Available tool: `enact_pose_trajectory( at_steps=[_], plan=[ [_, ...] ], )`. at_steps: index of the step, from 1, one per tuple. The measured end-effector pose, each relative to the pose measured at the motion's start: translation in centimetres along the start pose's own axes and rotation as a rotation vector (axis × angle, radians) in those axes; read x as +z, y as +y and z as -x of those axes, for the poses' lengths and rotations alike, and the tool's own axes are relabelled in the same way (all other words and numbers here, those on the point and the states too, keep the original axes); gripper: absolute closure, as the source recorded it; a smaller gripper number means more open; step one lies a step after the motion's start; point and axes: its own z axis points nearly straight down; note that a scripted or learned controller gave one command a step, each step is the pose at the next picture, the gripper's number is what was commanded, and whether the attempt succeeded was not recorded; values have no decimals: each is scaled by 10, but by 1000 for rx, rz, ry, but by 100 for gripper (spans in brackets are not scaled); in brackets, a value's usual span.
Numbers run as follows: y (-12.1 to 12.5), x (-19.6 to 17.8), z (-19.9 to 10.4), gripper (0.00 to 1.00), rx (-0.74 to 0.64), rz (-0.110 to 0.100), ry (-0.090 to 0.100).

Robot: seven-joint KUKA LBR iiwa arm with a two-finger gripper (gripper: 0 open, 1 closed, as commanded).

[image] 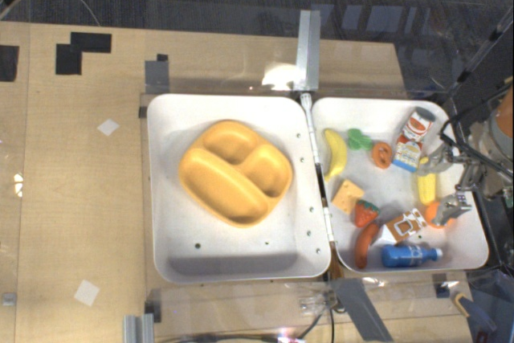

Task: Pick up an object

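Blue bottle (409, 255) lies nearest you in the right bin (482, 253). Beyond it, the gripper (446, 186) hangs over the bin's right side, fingers spread, gripping nothing; an orange piece (434, 213) sits beside it. Banana (335, 152) farther left.

A yellow divided tray (234, 171) lies alone in the left bin (169, 253). The right bin (474, 249) holds a banana (335, 153), a cheese wedge (348, 194), a blue bottle (409, 255) and other small toys. The gripper (450, 185) hangs over that bin's right edge, above a yellow piece (426, 189)
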Motion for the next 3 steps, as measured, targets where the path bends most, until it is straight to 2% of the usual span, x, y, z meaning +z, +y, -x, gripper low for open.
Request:
enact_pose_trajectory(
  at_steps=[1, 2, 3],
  plan=[
    [26, 97, 7, 0, 612, 2, -9],
    [80, 129, 43, 0, 839, 5, -8],
    [79, 115, 47, 100, 832, 6, -20]
  ],
)
